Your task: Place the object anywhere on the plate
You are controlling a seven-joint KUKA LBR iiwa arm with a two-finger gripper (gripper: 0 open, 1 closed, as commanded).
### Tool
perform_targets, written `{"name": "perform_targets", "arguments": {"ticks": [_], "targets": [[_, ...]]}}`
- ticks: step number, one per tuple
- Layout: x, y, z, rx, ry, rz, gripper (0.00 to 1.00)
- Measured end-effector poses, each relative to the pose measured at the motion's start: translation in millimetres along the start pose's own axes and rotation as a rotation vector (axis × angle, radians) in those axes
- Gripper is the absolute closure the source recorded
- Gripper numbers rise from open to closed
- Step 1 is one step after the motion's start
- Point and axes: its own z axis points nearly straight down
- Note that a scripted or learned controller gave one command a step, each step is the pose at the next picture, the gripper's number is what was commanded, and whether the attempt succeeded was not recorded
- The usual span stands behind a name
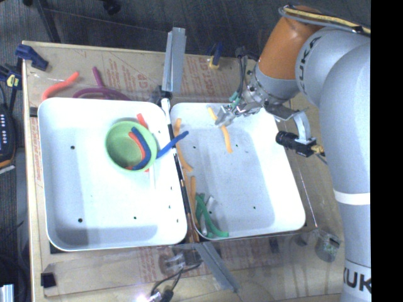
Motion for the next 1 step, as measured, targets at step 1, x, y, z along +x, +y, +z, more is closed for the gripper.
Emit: {"name": "perform_targets", "arguments": {"ticks": [1], "targets": [[-0.1,0.0,-0.1,0.0,0.0,0.0,0.0]]}}
